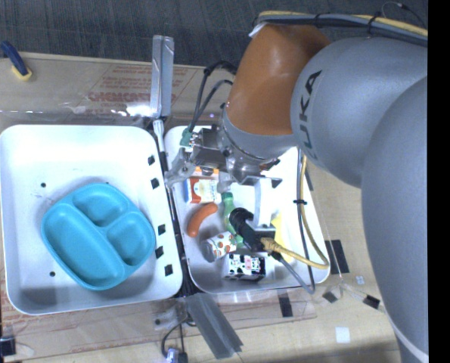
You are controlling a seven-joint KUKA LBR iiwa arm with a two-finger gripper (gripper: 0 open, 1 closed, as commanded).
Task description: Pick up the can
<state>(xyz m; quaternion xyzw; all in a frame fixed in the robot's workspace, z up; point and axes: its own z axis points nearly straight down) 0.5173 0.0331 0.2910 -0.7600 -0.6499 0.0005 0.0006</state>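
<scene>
Right bin (pixel 304 274): can (pixel 221 245) lies below the pincer (pixel 209 174).

The grey arm housing (pixel 361 104) carries dark capital lettering running along its curve; the letters "UKA" are legible, with the leading character hidden by the orange band (pixel 274 74). The bench surface (pixel 119 82) behind the left bin bears faint red printed lettering under clear film, too washed out to read. Packaging in the right bin (pixel 202 274) shows printed graphics, none legible.
</scene>
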